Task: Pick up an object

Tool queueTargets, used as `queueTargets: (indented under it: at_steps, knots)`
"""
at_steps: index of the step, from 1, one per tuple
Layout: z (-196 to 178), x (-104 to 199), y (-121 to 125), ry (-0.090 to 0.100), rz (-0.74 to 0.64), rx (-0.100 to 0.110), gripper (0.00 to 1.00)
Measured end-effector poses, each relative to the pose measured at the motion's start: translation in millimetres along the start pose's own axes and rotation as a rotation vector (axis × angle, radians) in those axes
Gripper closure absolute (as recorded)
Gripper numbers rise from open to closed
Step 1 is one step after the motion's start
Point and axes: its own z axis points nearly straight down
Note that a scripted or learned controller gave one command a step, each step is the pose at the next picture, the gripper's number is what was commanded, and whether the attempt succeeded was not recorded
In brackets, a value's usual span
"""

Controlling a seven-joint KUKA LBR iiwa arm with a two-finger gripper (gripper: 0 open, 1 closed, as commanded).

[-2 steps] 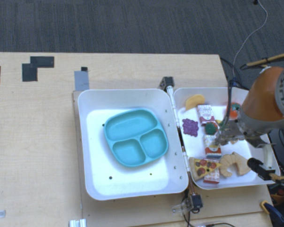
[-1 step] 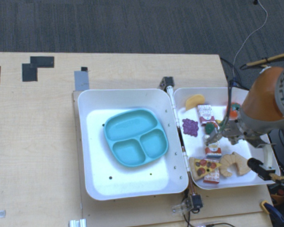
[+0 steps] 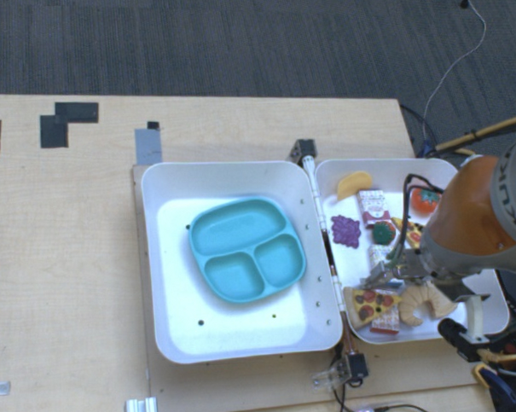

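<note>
Right bin (image 3: 502,314): a heap of small toy foods. Purple grape cluster (image 3: 346,230) near the left wall; yellow banana-like piece (image 3: 353,184) at the far corner; small red-and-white carton (image 3: 373,205) just beside it, print too small to read. Green round piece (image 3: 384,234) at centre; orange-red piece (image 3: 425,201) toward the right, partly hidden by the arm. Pizza slice (image 3: 371,303) with red spots and tan croissant (image 3: 423,301) at the near edge, touching or almost touching each other.

End effector (image 3: 387,276): low over the near half of the right bin, above the pizza slice and beside the croissant; finger spacing impossible to tell, nothing visibly held. Grey arm (image 3: 476,217) with orange band entering from the right, covering part of the bin.

Left bin (image 3: 157,248): a light blue three-compartment plate (image 3: 246,249), lying flat and turned at a slant, well apart from the toy foods.

Tabletop (image 3: 64,252): pale wood, black squares (image 3: 67,124) at the far left, no legible writing.
</note>
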Motion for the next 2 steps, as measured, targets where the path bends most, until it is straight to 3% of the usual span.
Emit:
queueTargets:
  at_steps: [1,2]
  knots:
    - [-11.5,-0.4,2.2,-0.001,0.000,-0.005,1.00]
    - [-135.8,48.8,-0.1,0.004,-0.005,0.007,1.00]
